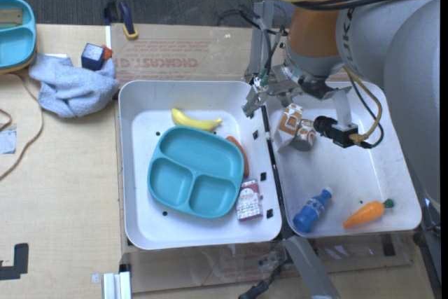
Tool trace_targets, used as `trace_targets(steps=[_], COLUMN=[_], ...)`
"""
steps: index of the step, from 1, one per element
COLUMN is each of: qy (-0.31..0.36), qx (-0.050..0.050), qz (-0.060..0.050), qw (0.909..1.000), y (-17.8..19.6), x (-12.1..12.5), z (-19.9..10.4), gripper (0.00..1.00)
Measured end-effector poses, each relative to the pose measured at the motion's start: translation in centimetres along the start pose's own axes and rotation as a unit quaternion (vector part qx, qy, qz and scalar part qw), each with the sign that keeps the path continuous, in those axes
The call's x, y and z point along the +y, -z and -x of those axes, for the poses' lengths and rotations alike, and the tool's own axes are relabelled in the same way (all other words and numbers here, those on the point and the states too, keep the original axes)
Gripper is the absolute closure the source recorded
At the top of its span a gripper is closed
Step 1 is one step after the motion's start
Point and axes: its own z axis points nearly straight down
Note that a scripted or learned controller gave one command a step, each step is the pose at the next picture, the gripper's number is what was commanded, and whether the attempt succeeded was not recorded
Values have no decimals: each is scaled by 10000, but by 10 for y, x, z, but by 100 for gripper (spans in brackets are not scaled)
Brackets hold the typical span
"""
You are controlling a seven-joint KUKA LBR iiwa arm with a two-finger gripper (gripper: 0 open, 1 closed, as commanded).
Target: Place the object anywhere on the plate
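Note:
A blue divided plate [196,174] lies in the left bin [133,150]. My gripper [292,138] hangs over the upper left part of the right bin [392,150], close to the wall between the bins. A small white and orange carton [292,121] sits between its fingers, and the gripper is shut on it. The carton is to the right of the plate, apart from it.
A banana [196,121] lies behind the plate, an orange item [238,148] pokes out at the plate's right rim, and a small red and white packet [248,202] lies at its front right. In the right bin are a blue bottle [311,211] and a toy carrot [365,213]. A grey cloth [73,86] lies on the bench at left.

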Motion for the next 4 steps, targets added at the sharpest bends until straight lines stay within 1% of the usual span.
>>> trace_targets(steps=[1, 2, 3, 4], qy=[5, -394, 62, 1253], qx=[-7, 4, 2, 3], qz=[-3, -12, -17, -8], qw=[10000, 9992, 10000, 9921], y=[9, -1, -20, 10], x=[0, -19, -64, -91], z=[1, -70, -135, -182], gripper=[100, 100, 100, 100])
